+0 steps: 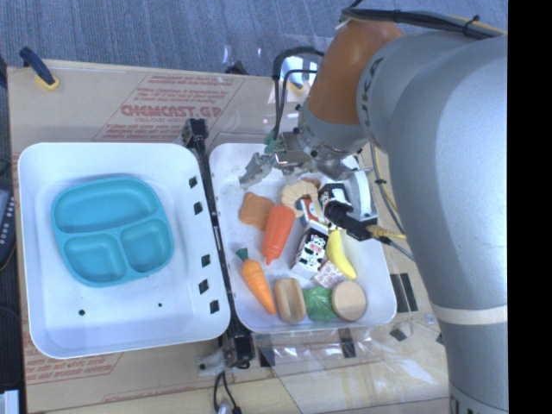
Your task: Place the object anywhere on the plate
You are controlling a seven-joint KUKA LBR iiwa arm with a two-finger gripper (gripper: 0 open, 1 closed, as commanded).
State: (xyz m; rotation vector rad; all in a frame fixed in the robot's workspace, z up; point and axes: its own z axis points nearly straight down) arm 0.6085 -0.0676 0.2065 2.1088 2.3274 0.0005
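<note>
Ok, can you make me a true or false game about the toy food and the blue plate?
1. The blue plate lies in the left bin. True.
2. A banana sits on the plate. False: the banana is in the right bin with the other toys.
3. The plate has three compartments. True.
4. The carrot lies outside both bins. False: it lies inside the right bin.
5. The pincer is over the right bin. True.
</note>
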